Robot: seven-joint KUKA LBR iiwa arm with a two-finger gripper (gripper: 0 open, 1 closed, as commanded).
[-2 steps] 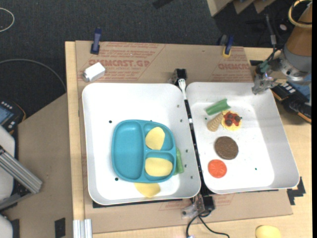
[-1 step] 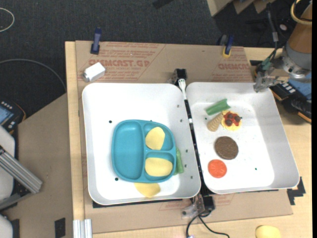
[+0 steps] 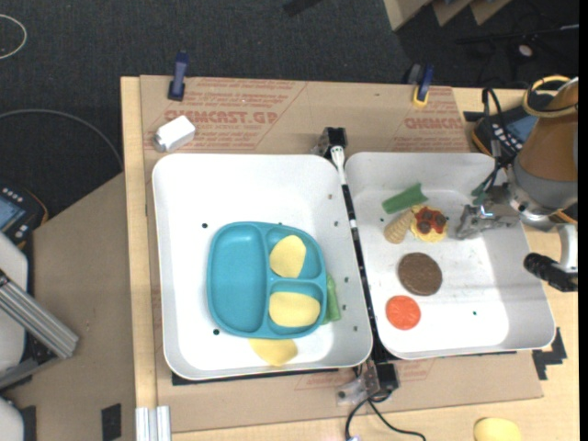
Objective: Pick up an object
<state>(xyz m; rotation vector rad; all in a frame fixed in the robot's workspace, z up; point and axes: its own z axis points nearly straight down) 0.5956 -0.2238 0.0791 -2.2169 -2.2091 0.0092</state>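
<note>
While the surface (image 3: 230, 108) carries two white bins side by side, the left bin (image 3: 184, 209) holds a teal divided plate (image 3: 241, 278) with yellow pieces in its two small compartments and another yellow piece (image 3: 273, 349) at its near edge. Across the right bin (image 3: 496, 329) lie a brown disc (image 3: 420, 273), an orange-red round piece (image 3: 402, 312), a green strip (image 3: 404, 198), a ridged tan piece (image 3: 397, 227) and a small red-and-yellow item (image 3: 428, 222). Just right of that item hangs the claw (image 3: 470, 219); whether it is spread or pressed together cannot be told.

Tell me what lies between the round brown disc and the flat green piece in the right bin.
In the camera view, a ridged tan piece lies between the brown disc and green piece.
</note>
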